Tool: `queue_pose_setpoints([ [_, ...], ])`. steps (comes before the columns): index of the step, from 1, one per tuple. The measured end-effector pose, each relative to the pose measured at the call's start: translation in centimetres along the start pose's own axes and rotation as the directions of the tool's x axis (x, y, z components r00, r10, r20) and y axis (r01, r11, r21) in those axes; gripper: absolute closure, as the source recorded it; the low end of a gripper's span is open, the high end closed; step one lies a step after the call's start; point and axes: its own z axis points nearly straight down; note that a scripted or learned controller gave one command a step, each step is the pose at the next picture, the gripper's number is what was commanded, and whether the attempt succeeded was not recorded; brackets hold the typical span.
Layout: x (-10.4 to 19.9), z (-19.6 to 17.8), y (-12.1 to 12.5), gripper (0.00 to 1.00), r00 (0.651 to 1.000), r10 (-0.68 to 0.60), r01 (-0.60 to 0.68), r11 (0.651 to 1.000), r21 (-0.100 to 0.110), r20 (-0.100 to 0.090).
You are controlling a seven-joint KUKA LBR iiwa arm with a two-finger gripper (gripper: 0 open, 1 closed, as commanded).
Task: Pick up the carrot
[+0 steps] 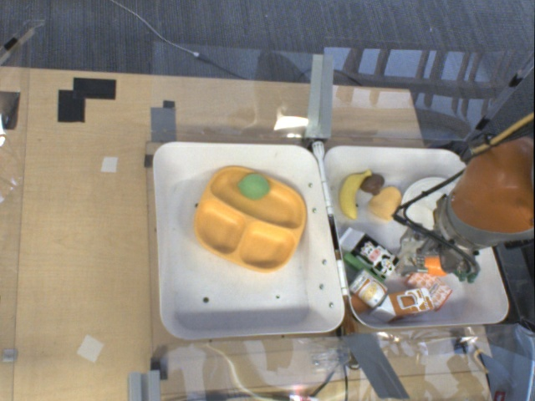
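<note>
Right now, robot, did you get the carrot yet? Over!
Gripper down in the right bin, fingers hidden from this angle. Carrot just an orange bit beneath it; grab not confirmed. Packets and a small can crowd close.

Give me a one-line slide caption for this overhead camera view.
KUKA arm's gripper lowered over an orange carrot in the cluttered right bin; a yellow divided plate with a green ball sits left.

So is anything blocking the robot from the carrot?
Nothing visible. The gripper is right over the orange carrot in the right bin, with the arm covering part of it. An orange packet lies just beside.
</note>
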Motion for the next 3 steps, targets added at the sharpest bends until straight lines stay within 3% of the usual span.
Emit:
queue_pose_setpoints([
  [1, -0.9, -9.8, 7.2, 1.0, 0.986, 0.164, -0.164, 0.986, -0.002, -0.032],
  [2, -8.1, -7.6, 7.1, 1.0, 0.999, 0.019, -0.019, 1.0, -0.005, -0.038],
  [3, -13.7, -10.4, 1.5, 1.0, 0.981, 0.19, -0.19, 0.982, 0.003, -0.033],
])
